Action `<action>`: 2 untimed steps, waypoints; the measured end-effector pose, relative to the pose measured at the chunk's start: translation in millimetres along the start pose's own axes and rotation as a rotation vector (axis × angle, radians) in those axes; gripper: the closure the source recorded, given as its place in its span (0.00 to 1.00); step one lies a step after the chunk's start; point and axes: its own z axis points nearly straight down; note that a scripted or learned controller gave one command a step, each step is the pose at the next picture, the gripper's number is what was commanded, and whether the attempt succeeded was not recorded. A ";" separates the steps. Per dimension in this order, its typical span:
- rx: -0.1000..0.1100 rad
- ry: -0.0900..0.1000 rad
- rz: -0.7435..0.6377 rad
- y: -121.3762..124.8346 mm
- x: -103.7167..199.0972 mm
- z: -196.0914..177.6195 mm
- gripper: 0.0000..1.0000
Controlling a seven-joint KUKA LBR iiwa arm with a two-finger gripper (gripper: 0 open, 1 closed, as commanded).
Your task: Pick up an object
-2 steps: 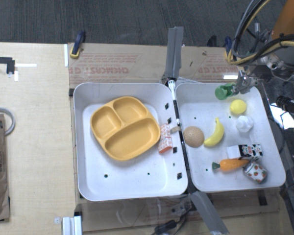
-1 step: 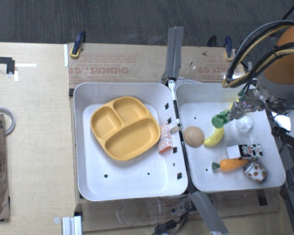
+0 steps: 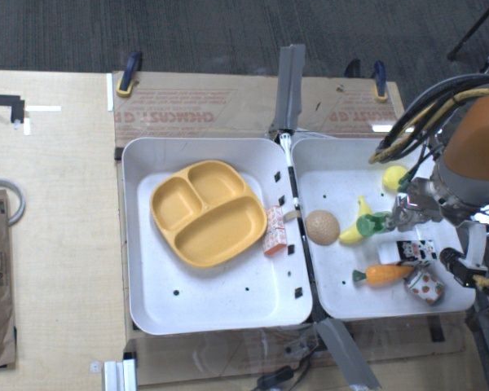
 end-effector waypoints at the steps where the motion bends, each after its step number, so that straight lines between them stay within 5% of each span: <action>1: -0.002 -0.001 -0.108 46.1 -24.1 -63.2 0.00; 2: -0.003 -0.001 -0.276 69.6 -10.5 36.8 0.00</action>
